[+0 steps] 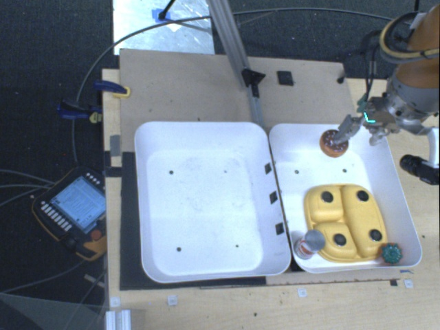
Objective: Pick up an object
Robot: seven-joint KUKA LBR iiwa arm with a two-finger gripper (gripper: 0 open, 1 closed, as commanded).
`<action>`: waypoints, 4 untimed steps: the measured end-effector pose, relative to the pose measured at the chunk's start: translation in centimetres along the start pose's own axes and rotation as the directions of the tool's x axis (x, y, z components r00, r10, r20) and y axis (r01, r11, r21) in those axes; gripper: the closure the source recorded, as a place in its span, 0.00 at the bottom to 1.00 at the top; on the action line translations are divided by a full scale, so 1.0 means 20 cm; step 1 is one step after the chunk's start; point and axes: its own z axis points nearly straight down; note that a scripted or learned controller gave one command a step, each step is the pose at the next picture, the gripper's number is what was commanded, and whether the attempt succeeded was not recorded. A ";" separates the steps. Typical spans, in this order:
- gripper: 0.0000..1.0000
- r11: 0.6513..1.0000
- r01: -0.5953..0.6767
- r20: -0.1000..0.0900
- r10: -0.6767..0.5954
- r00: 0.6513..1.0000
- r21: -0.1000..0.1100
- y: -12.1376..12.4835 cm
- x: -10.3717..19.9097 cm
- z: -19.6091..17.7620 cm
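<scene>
Arm (412, 67) reaching in over the right bin (405, 205), gripper (340, 137) hanging at its far edge, fingers pinching a small brown disc (334, 144), yellow block (345, 223) lying nearer, teal ball (391, 254) beside it

Even overhead light, soft shadows
White bins (206, 133) glare slightly; a bright floor patch (161, 19) washes out; detail is soft
</scene>
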 end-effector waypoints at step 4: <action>0.00 1.000 -0.002 0.001 0.002 1.000 -0.002 0.00 0.01 0.78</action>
